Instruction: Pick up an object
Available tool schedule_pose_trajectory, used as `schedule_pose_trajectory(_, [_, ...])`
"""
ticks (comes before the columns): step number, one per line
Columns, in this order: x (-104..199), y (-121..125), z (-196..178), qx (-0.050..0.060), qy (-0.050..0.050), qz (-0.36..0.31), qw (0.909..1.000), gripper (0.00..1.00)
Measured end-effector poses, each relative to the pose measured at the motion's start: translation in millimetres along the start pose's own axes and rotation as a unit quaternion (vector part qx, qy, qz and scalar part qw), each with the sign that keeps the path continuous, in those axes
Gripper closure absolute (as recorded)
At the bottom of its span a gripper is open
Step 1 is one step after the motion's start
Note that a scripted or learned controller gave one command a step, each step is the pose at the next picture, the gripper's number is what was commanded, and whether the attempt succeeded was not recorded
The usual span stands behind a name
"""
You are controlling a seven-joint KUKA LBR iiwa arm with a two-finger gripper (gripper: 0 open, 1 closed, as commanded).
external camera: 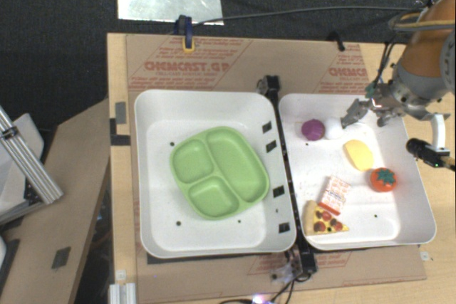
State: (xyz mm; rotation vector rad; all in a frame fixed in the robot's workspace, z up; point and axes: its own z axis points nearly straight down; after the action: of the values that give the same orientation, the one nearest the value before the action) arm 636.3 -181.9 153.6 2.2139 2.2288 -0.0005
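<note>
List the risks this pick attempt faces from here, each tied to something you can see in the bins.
1. The purple ball and the small white object touch, so closing on one may nudge the other away.
2. The gripper hovers near the right bin's far wall, which may block a descent there.
3. The pizza slice and the red-and-white packet lie flat, giving little to grip.

Single fixed camera, mounted above bench (121, 174), looking down at slant. Both bins in frame: left bin (153, 117), right bin (417, 224), side by side, seam near centre. Far bench edge toward top, near edge toward bottom. Middle distance: whole bench visible. Arm (427, 53) enters from right.
</note>
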Motion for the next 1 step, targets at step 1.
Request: schedule_pose_trajectory(1, [1.3, 1.6, 61.6, 0.0, 0.0, 0.0, 1.0, 0.0])
